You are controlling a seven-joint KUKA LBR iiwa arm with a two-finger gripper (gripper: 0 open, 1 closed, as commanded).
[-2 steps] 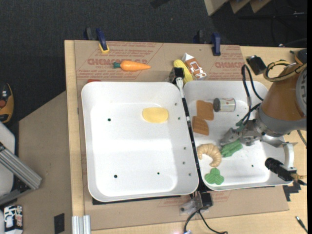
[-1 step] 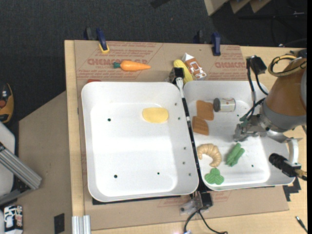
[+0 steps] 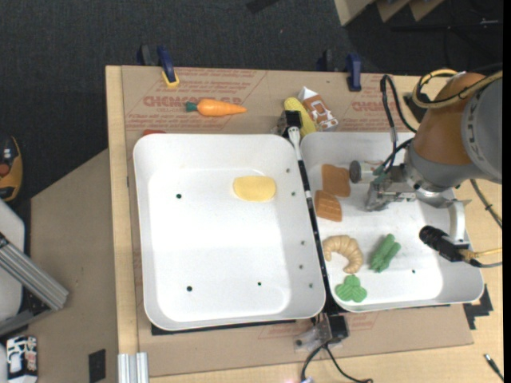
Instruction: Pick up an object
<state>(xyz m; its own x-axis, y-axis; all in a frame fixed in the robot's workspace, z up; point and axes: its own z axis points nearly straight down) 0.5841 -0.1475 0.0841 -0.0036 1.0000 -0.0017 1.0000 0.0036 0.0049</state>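
Arm [image 3: 459, 138] enters from right, orange band uppermost (wrist bent downward); claw [image 3: 375, 199] low, pointing down and leftward.

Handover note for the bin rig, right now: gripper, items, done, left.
Gripper: down in the right white bin, near its upper middle; finger state unreadable, nothing visibly held.
Right bin: two brown bread-like slabs just left of the gripper, tan croissant, green ridged vegetable, green leafy piece.
Left white bin: pale yellow oval piece.
On the board behind the bins: orange toy carrot, yellow banana, small brown-and-white packet.
Done: no pick visible.
Left: grasp and lift an object.
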